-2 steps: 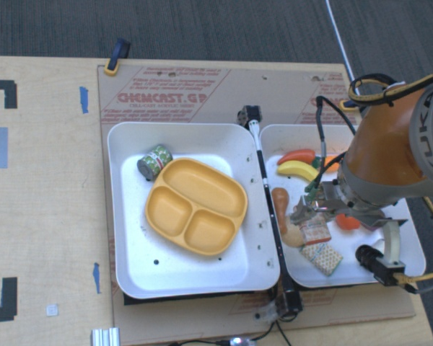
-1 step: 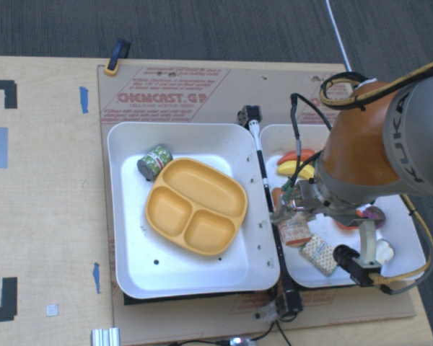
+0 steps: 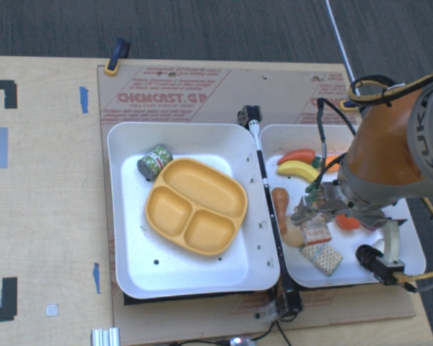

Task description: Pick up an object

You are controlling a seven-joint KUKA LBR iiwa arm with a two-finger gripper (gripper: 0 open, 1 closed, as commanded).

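Observation:
My gripper (image 3: 312, 211) hangs low over the middle of the right bin (image 3: 413, 254), below the grey and orange arm (image 3: 386, 157). It is just above a red-and-white packet (image 3: 316, 231) and a tan round piece (image 3: 294, 236). A brown sausage-shaped toy (image 3: 280, 202) lies to its left. Behind it are a yellow banana (image 3: 297, 169) and a red-orange vegetable (image 3: 297, 155). A patterned small box (image 3: 323, 258) sits in front. A red-orange piece (image 3: 348, 223) peeks out on its right. The arm hides part of the bin.
The left bin (image 3: 126, 193) holds a yellow divided plate (image 3: 195, 205) and a green can (image 3: 154, 162) lying at its back left. A black rail (image 3: 263, 171) runs between the bins. Cables (image 3: 386, 269) trail along the right bin's front right.

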